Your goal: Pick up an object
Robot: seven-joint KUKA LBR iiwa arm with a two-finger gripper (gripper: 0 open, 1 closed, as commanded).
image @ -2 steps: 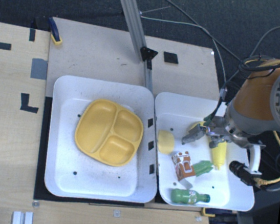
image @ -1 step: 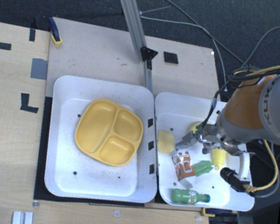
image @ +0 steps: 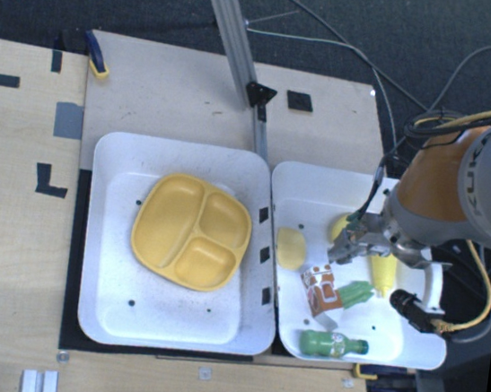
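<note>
Pick pending; gripper (image: 345,247) low in right bin (image: 320,181), finger state impossible to tell.
Nearest target: snack packet (image: 323,289) mid-bin, just below gripper, touching green piece (image: 354,294); probably light, crinkly, slippery film; best pinched across narrow middle; green bottle (image: 332,344) stiffer but likely to roll.

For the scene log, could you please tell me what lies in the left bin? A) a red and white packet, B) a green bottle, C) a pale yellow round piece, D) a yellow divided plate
D: the yellow divided plate lies alone in the left bin, while the green bottle and the other small items lie in the right bin.
</note>
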